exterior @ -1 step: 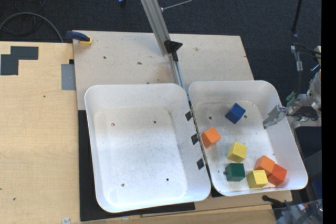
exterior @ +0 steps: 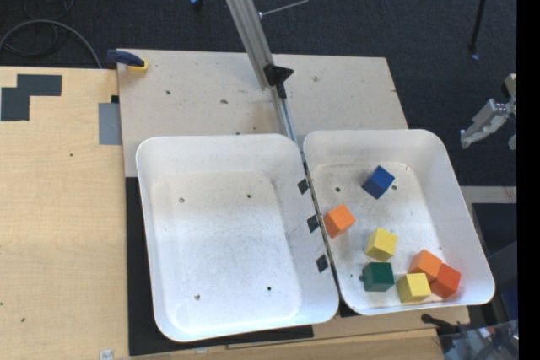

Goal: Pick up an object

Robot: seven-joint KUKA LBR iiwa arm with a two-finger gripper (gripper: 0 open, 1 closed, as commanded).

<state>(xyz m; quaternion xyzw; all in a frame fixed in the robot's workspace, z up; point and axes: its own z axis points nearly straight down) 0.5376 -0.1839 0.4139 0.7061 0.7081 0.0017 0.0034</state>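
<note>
I'd go for the small blue cube (exterior: 379,181) sitting alone toward the back of the right-hand shallow white bin (exterior: 415,211): it looks light and rigid, so pinch two opposite flat faces, though I can't tell if the two-finger gripper (exterior: 486,123) is open or closed.

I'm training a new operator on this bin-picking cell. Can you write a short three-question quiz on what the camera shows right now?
1. True or false: all the cubes lie in the right bin.
2. Which cube lies farthest toward the top of the view? A) green cube B) blue cube C) red cube
3. Fill in: the orange cube nearest the divider between the bins has a ______ cube as its closest neighbour.

Key:
1. True. The left bin shows bare white floor.
2. B.
3. Yellow.
</note>
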